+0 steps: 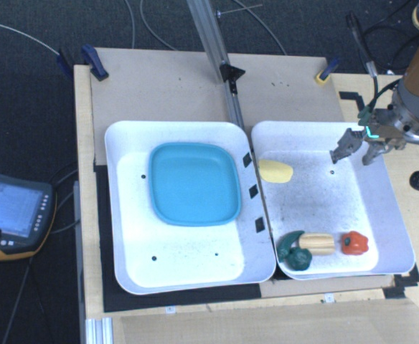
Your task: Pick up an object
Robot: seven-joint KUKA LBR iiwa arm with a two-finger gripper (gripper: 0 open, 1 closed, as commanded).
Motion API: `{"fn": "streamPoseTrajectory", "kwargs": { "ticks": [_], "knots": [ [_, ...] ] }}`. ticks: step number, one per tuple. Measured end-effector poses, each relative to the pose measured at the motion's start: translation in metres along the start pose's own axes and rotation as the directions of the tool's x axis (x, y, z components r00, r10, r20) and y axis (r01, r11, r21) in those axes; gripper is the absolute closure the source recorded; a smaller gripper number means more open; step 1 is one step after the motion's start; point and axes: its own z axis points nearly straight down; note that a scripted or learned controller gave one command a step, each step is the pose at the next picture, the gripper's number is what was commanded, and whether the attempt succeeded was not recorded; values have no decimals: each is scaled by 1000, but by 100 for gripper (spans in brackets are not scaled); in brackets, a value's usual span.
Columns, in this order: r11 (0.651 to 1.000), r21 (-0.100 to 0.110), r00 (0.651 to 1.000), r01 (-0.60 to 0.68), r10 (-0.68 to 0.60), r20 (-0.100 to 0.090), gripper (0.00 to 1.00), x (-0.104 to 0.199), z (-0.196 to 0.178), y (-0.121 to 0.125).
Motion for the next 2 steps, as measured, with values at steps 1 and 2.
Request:
{"fn": "streamPoseTrajectory", "kwargs": {
  "ticks": [1, 2],
  "knots": [
    [1000, 0, 1000, 0, 0, 0, 0, 0, 0, 0],
    [1000, 5, 1000, 0, 0, -1, 0, -5, 56, -8]
  ]
}}
